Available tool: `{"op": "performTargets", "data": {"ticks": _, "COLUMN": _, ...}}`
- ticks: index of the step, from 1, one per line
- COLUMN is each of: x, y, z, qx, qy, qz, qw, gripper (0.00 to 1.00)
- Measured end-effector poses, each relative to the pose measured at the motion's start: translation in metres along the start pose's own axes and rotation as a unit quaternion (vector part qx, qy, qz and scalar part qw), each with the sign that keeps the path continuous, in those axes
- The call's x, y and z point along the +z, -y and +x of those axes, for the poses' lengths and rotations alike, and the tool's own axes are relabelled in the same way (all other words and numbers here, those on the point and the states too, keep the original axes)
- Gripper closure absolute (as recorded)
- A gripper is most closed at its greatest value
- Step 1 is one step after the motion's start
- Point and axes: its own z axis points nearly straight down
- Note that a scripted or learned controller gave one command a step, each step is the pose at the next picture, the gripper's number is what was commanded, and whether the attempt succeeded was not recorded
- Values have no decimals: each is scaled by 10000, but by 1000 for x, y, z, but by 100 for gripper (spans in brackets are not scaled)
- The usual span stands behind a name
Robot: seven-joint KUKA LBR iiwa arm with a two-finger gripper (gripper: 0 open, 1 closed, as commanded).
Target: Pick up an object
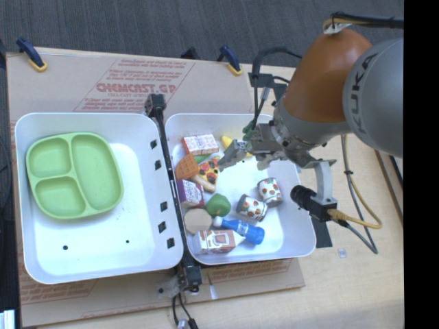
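Over the right bin (pixel 302 235), my claw (pixel 230 153), grip state unclear, risks nudging the packed toy food (pixel 206 173) aside instead of catching any piece.

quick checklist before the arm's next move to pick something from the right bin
1. Tool over the right bin: ok.
2. Tool open or shut: cannot tell.
3. Anything held in the tool: cannot tell.
4. Targets within reach, such as the blue bottle and green ball: ok.
5. Room around targets: not ok, toys crowd together.
6. Green tray in the left bin, out of the way: ok.
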Motion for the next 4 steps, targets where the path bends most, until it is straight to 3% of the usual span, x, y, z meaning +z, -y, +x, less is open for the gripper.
{"op": "performTargets", "data": {"ticks": 3, "x": 0, "y": 0, "z": 0, "qx": 0, "qy": 0, "qz": 0, "qw": 10000, "gripper": 0}}
{"op": "performTargets", "data": {"ticks": 4, "x": 156, "y": 35, "z": -61, "qx": -5, "qy": -3, "qz": -9, "qw": 10000, "gripper": 0}}
